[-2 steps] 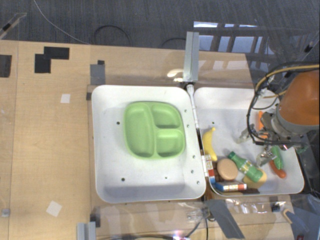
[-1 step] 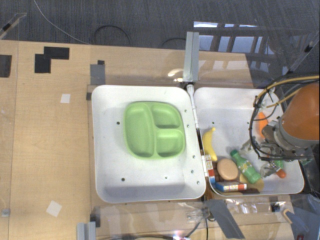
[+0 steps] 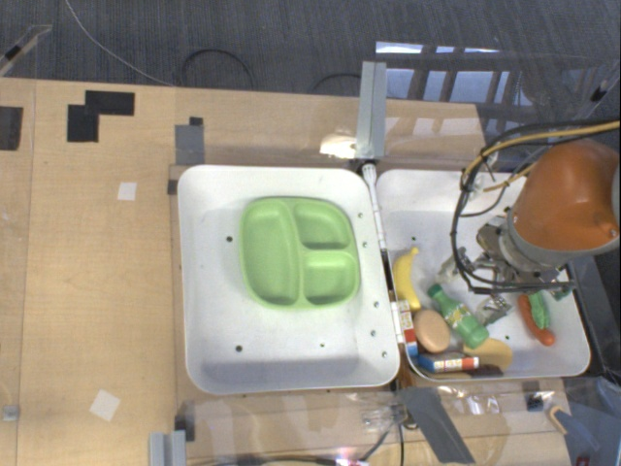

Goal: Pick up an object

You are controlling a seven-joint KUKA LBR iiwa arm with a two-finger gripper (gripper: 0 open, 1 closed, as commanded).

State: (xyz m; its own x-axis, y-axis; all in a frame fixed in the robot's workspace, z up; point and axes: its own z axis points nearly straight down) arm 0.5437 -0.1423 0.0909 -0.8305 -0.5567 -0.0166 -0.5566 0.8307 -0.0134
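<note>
Two white bins (image 3: 209, 357) on a tan wooden bench (image 3: 87, 289) marked with black squares. A lime-green divided plate (image 3: 296, 252) in the left bin. In the right bin: a yellow banana (image 3: 405, 278), a green bottle (image 3: 459, 317), a tan bun (image 3: 433, 335), an orange carrot (image 3: 537, 320). Grey arm (image 3: 568, 207) with orange band

Two white bins (image 3: 209, 357) sit at frame centre. The left holds one green divided tray (image 3: 297, 251). The right holds one banana (image 3: 405, 276), one green bottle (image 3: 459, 318), one carrot (image 3: 537, 320), one marker (image 3: 448, 363) and one tan bun-like item (image 3: 433, 335).
</note>
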